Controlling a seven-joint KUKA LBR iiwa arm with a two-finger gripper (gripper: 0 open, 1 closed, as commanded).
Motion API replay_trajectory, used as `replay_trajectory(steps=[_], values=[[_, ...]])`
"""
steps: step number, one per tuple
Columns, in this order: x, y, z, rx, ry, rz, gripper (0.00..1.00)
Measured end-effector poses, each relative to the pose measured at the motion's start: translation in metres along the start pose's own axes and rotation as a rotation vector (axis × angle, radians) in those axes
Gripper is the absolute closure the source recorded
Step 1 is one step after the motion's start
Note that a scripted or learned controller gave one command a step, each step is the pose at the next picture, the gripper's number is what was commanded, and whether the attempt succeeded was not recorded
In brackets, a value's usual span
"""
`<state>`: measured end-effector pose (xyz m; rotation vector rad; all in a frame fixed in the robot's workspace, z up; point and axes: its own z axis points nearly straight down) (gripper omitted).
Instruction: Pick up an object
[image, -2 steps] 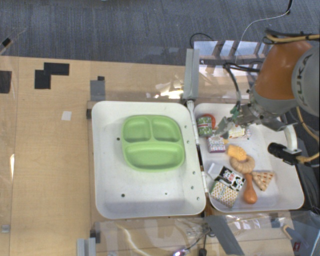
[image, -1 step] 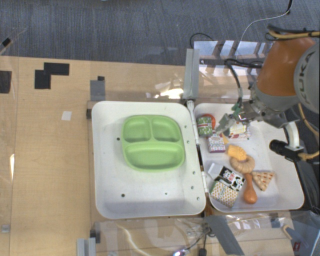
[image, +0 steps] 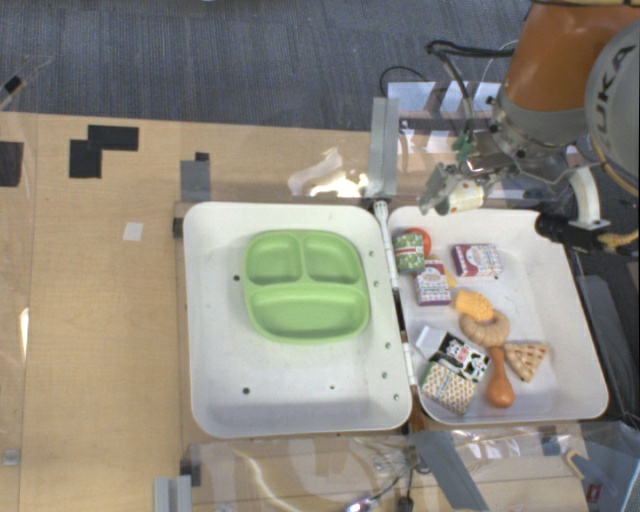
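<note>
Fingers over the right bin's far edge, seemingly pinching a small white-and-yellow object, hard to tell, green divided plate in the left bin, toy foods below.

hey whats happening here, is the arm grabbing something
A grey and orange robot arm reaches in from the right, its gripper raised over the back edge of the right bin. A small pale object sits at its tip, though whether the jaws hold it is unclear. Toy food lies in that bin, including a pizza slice and a small can. The left bin holds a green divided plate.
</note>
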<state>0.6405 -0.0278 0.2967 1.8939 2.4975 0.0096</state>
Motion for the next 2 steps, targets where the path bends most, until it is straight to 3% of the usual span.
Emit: replay_trajectory(steps=[1,2], values=[[-0.018,-0.007,0.081,0.007,0.001,0.159,1.00],[0.050,0.022,0.014,0.003,0.001,0.147,1.00]])
